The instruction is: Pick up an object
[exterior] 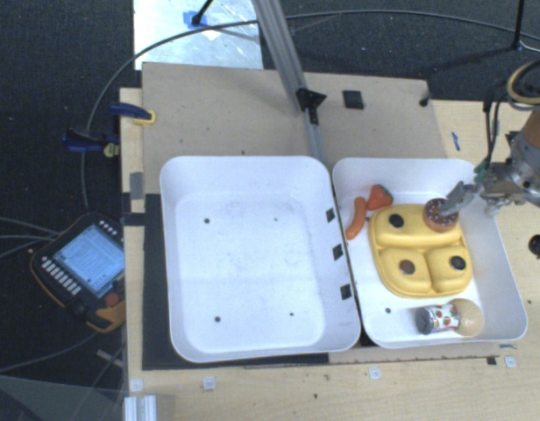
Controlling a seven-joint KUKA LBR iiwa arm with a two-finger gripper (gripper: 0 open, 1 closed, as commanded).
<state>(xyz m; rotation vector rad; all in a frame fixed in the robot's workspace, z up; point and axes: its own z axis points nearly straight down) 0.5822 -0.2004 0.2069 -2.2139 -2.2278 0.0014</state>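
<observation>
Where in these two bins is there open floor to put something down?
The left bin has bare floor wall to wall. The right bin is crowded: a yellow tray fills its middle, an orange toy lies by its left wall, a small can near its front. Only its front-left corner offers a small patch.

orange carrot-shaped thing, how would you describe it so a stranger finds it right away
Start at the right-hand white bin. Along its left wall, beside the big yellow tray, lies the orange carrot-shaped thing. It is the bin's one long, thin orange piece; the small can and the tan ball sit at the near edge.
</observation>
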